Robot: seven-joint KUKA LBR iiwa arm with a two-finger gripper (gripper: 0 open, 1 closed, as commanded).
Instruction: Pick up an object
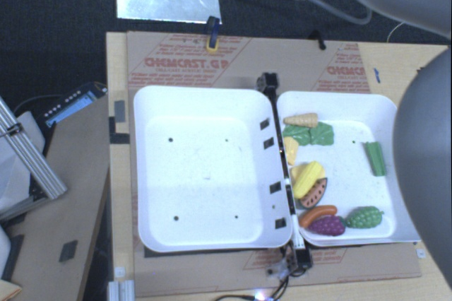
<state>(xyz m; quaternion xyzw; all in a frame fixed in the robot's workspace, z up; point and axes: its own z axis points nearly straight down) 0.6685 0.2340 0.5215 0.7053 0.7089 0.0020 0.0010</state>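
Note:
The right bin (385, 109) holds several toy foods. A tan corn cob (301, 120) lies at its far left, over a green leafy piece (314, 135). A yellow banana-like piece (306, 176) lies lower along the left wall, with a brown slice (314, 193) below it. An orange sausage (317, 213), a purple grape bunch (327, 225) and a green bumpy fruit (364, 217) lie near the front wall. A green stick (375, 157) lies alone at the right. The grey arm (424, 151) looms over the right edge and top right; its fingers are out of frame.
The left bin (152, 109) is bare white with a few dark dots. Black clips (277, 186) run along the seam between the bins. A yellow and blue clamp (212, 34) sits on the cardboard behind. A metal rail (28, 158) stands at the left.

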